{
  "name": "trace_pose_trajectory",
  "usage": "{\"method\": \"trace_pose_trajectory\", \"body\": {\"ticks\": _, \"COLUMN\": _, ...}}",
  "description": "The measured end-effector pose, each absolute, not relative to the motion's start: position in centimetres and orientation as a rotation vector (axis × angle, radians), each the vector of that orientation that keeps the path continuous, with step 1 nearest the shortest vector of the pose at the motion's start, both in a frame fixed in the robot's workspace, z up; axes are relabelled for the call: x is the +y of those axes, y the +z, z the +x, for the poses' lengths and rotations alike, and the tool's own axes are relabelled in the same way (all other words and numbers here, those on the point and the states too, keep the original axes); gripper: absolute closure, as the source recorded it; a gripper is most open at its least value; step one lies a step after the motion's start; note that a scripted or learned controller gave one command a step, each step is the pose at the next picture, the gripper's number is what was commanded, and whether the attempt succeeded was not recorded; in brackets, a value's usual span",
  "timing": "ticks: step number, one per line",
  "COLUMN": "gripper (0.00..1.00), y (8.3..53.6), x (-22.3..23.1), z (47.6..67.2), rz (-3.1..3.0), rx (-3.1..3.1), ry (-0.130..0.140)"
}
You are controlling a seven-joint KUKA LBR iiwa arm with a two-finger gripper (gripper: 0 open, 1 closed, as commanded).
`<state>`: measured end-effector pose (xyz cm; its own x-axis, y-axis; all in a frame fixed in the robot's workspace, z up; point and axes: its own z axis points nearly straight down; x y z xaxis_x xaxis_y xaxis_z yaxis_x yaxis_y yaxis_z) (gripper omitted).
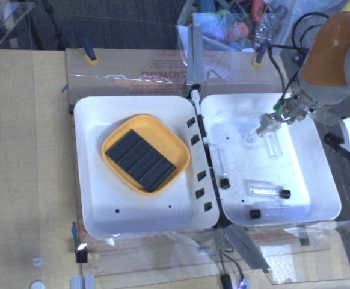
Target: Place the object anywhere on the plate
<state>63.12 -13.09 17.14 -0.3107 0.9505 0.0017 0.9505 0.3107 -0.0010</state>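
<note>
Clear vial (269, 192): transparent tube, black cap, lying flat in right bin (319, 161); fingers' (265, 125) state unclear.

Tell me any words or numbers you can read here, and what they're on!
None can be read.
Clear plastic sheet behind the bins: faint red printing, too blurred to read.
Yellow plate, dark pad, clear vials: no writing visible.
</note>
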Motion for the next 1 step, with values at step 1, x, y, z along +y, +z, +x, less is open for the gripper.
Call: {"method": "trace_pose_trajectory", "body": {"ticks": 1, "gripper": 1.00, "y": 18.47, "x": -8.49, "z": 62.06, "rz": -1.650, "rx": -2.671, "ry": 0.000}}
